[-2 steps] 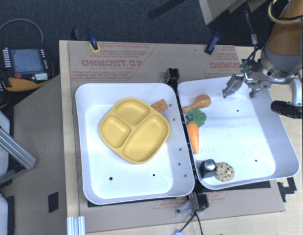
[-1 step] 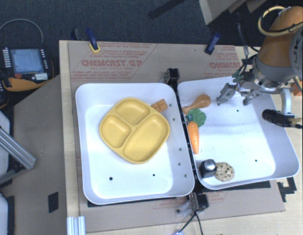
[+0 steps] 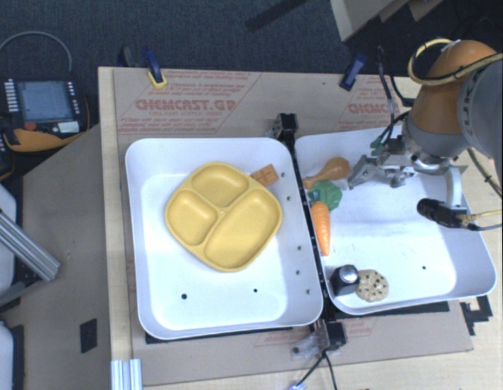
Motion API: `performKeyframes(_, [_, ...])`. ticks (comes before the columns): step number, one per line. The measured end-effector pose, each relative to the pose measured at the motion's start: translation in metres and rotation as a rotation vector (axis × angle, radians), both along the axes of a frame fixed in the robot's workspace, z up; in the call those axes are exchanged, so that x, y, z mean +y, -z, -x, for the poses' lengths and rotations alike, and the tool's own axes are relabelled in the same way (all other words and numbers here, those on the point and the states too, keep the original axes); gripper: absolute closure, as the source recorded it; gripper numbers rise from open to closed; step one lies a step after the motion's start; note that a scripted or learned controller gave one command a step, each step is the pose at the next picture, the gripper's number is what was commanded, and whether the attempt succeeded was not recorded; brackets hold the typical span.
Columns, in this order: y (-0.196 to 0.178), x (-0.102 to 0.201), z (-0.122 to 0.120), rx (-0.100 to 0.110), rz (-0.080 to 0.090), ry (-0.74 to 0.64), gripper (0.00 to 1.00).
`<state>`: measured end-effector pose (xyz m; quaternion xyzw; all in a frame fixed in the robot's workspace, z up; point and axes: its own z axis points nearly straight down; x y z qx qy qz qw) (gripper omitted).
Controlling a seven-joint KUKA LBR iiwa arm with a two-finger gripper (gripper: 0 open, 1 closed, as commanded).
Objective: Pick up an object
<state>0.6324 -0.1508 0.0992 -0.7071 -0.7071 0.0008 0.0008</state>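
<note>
Your left bin [image 3: 145,218]: one yellow divided plate [image 3: 224,215], a small brown block [image 3: 265,174] touching its far edge. Your right bin [image 3: 470,275]: carrot [image 3: 320,224] along the left wall, drumstick [image 3: 330,171] beyond it, cookie [image 3: 371,284] and black-and-silver knob [image 3: 345,277] near the front. Gripper [image 3: 381,167] hangs over the far part, near the drumstick; whether its fingers are spread, you cannot tell.

A dark blue-grey carpeted floor [image 3: 194,23] runs behind the bench. The bench top is a brown cardboard-faced board with faded red lettering [image 3: 198,96], held at its far edge by a blue-and-yellow clamp [image 3: 155,70] and a second blue clamp [image 3: 352,71]. At the left, a grey handheld control pendant with a small screen [image 3: 41,108] sits with its looped black cable [image 3: 33,47]. A ribbed silver aluminium rail [image 3: 22,246] angles across the lower left corner.
</note>
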Motion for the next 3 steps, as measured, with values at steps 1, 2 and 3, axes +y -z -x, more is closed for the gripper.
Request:
performKeyframes(1, [-0.015,0.0,-0.002,-0.008,0.003,0.0,1.0])
performKeyframes(2, [-0.068,-0.01,0.001,-0.009,0.003,0.001,1.0])
performKeyframes(3, [-0.133,-0.008,0.002,-0.012,0.003,-0.001,1.0])
